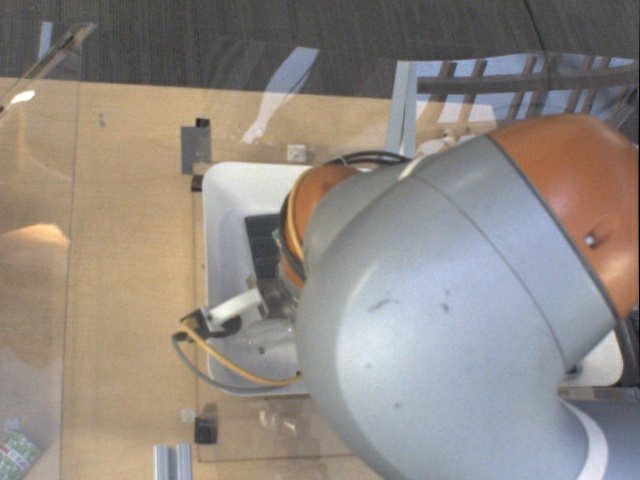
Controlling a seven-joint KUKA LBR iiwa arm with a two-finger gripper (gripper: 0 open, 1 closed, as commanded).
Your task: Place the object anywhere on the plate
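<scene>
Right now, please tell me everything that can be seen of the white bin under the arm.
The white bin is a shallow tray of smooth, plastic-looking material with rounded corners, lying flat on the wooden bench. Its left wall and part of its floor are in sight; the grey arm covers the rest. A yellow cable curves across its near left corner, and a black part of the arm's end hangs above its floor.

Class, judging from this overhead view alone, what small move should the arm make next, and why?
Probably a short lift straight up. The arm covers most of the white bin, hiding the gripper, any object and the plate, so raising it would let the camera check for a grasp.
</scene>
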